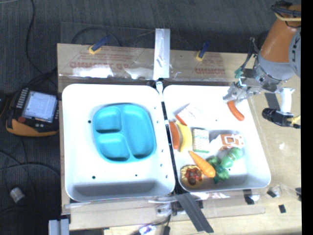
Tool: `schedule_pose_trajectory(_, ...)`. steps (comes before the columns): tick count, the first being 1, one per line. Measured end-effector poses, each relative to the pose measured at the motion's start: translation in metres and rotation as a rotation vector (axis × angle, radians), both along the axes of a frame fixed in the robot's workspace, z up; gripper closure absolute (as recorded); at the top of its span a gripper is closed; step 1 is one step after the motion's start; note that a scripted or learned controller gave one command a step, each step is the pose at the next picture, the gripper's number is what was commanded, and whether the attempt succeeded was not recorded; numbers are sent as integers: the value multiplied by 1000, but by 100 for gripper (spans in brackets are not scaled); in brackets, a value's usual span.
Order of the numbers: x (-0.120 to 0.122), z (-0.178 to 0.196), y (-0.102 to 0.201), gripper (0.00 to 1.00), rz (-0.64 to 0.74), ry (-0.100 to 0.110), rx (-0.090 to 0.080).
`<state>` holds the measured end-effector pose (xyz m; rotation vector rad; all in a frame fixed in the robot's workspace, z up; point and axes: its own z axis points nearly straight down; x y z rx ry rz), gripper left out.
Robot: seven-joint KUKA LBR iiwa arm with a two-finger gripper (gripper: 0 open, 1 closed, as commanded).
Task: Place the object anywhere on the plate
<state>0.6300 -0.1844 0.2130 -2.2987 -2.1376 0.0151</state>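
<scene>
The worktop (44,180) carried two shallow white bins side by side. The left bin (78,180) sat toward nine o'clock and held a blue plate (123,131) with three compartments, lying near the bin's middle. The right bin (257,165) sat toward three o'clock, with a heap of toy food in its six o'clock half.

The grey arm (282,43) with its orange band reached in from two o'clock, and the jaws (235,95) hung over the right bin's twelve o'clock corner. Whether they were open or closed could not be told. An orange-red sausage (236,109) lay slanted just at six o'clock of them, against the bin floor; whether it touched them was unclear.

In the heap, a banana (184,137) lay beside a second sausage (174,134) at the bin's nine o'clock wall. A carrot (203,164) lay at six o'clock of the banana, with green broccoli (226,160) at its three o'clock.
</scene>
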Motion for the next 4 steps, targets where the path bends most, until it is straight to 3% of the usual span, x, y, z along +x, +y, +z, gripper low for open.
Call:
schedule_pose_trajectory(1, -54, -6, 64, 100, 16, 0, 5)
schedule_pose_trajectory(2, 10, -33, 133, 100, 245, -1, 7)
schedule_pose_trajectory(3, -9, -33, 219, 100, 344, 0, 8)
schedule_pose_trajectory(4, -9, -33, 219, 0, 344, 0, 8)
